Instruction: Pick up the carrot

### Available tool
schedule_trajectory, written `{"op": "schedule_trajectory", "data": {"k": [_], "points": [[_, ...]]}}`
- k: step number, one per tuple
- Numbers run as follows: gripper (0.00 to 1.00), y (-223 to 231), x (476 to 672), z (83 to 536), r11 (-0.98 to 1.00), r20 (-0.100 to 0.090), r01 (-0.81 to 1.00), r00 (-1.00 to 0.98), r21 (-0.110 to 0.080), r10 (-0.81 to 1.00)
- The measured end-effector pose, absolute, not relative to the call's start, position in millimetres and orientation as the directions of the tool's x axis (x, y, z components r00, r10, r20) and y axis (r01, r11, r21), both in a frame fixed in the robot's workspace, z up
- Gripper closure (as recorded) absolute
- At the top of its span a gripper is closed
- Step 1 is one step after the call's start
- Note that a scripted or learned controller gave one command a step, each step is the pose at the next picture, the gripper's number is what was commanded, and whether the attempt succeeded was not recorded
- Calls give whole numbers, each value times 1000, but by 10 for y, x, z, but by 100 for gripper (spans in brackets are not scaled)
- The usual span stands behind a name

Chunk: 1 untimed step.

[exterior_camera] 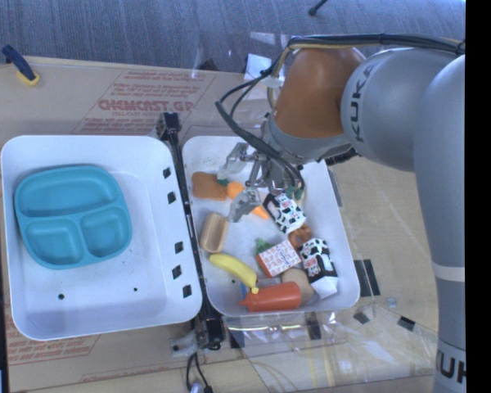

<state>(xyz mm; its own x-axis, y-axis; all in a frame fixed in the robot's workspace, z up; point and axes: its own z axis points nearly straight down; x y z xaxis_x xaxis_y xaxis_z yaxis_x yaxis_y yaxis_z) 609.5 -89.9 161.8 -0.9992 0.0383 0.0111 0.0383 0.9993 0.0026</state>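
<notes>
Over the right white bin (342, 219) my metal two-finger gripper (247, 188) hangs spread, fingertips just beside the small orange carrot (236, 191), gripping nothing.

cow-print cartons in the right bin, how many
2. One carton lies just below the gripper, mid-bin. The other carton sits nearer the bin's lower right corner. More may be hidden under the arm.
</notes>
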Motion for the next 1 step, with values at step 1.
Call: {"op": "schedule_trajectory", "data": {"k": [1], "points": [[0, -1210, 6277, 986, 997, -11, 83, -997, 0, 83]]}}
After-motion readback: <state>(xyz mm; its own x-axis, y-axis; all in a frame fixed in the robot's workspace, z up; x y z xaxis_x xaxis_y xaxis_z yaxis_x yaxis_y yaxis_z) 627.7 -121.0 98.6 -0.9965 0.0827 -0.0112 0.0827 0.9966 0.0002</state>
